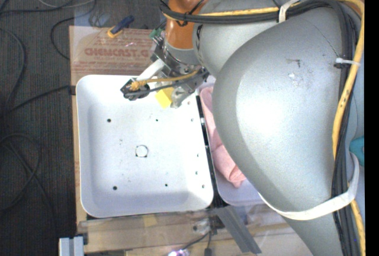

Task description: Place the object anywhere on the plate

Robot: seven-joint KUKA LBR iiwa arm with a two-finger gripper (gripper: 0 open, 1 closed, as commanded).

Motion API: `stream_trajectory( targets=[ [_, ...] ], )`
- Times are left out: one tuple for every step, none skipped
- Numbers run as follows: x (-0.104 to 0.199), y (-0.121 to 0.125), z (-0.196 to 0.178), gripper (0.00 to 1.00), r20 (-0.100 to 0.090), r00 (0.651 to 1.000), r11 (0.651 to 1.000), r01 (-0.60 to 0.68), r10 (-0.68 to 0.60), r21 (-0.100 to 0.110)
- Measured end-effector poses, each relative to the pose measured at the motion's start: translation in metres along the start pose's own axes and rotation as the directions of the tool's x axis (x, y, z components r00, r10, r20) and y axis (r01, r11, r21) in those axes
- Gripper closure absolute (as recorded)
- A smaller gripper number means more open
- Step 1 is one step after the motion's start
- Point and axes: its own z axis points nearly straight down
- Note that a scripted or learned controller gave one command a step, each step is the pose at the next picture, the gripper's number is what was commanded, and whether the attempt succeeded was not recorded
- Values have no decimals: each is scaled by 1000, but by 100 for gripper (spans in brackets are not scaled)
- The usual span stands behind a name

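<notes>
A small yellow blocky object (164, 96) sits between the tool's (155, 95) dark fingers above the smooth white left bin (100, 189); the bulky grey arm hides most of the pink cloth (220, 148).

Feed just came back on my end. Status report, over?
Claw over left white bin, near its top edge. Small yellow object at claw. Pink cloth in right bin.

Faint red "CHEMCAST" lettering on the brown board (112, 50).

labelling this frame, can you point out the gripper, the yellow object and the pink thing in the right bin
gripper (155, 90): camera view, between its fingertips
yellow object (164, 97): camera view, its visible face
pink thing (220, 143): camera view, its exposed middle
</notes>
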Motion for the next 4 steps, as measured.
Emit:
stream_trajectory(
  targets=[
    [-47, 58, 5, 100, -15, 1000, 1000, -20, 20, 4],
    [31, -45, 1, 100, -2, 998, 998, -62, 62, -1],
    [-86, -82, -25, 100, 2, 980, 979, 201, -201, -5],
    [-114, 1, -7, 100, 2, 978, 978, 207, -207, -4]
  ],
)
